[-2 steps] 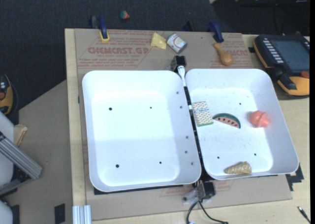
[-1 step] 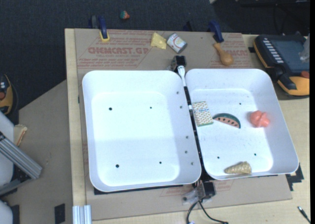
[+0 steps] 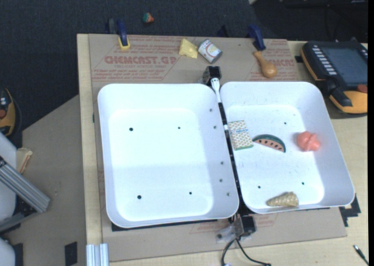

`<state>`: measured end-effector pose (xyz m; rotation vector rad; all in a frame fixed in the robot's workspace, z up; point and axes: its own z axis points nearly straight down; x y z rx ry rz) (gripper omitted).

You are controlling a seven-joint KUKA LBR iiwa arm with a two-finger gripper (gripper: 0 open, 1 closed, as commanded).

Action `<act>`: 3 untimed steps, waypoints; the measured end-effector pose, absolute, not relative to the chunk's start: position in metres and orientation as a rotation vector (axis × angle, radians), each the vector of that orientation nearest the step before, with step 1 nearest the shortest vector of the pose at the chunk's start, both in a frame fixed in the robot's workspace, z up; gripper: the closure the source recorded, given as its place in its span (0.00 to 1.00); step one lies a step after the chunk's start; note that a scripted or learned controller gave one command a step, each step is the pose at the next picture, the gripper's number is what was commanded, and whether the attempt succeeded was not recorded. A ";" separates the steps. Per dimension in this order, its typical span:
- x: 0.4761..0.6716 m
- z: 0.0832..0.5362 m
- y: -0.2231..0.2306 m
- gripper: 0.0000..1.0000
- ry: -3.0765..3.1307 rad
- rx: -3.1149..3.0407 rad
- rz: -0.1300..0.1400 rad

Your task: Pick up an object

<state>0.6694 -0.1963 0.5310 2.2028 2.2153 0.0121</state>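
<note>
Closest to us, at the front of the bench, a black plug with black wires [image 3: 244,227] sits where the two bins meet. Just behind it is the left shallow white bin [image 3: 158,159], with four small black dots on its floor. Side by side with it is the right shallow white bin [image 3: 304,171]. All the things to pick up are in the right bin. A tan bumpy cone-shaped toy [image 3: 283,200] lies near the front wall. Farther back, about the middle, a red toy watermelon slice with a green rind [image 3: 271,142] lies flat. A pink round lumpy toy [image 3: 308,141] is on its right, near the right wall and apart from the slice. A small flat speckled packet [image 3: 239,135] lies on the slice's left, against the wall next to the left bin. I cannot tell if the gripper is spread or pressed together. Behind the bins, a black clip [image 3: 213,75] sits where they meet. On the brown board farther back lie a yellow wedge [image 3: 188,48], a small white and silver box [image 3: 209,51] just beside it, and a tan pear-shaped thing [image 3: 266,66] off to the right. A black and yellow tablet [image 3: 342,72] rests at the right side. Farthest away, a tiny orange and green thing [image 3: 148,18] lies on the dark carpet.
</note>
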 end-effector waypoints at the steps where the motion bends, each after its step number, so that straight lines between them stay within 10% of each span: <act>1: 0.598 0.451 -0.226 1.00 2.222 2.232 -0.008; 2: 0.562 0.542 -0.224 1.00 2.210 2.215 0.007; 3: 0.588 0.439 -0.201 1.00 2.231 2.225 -0.006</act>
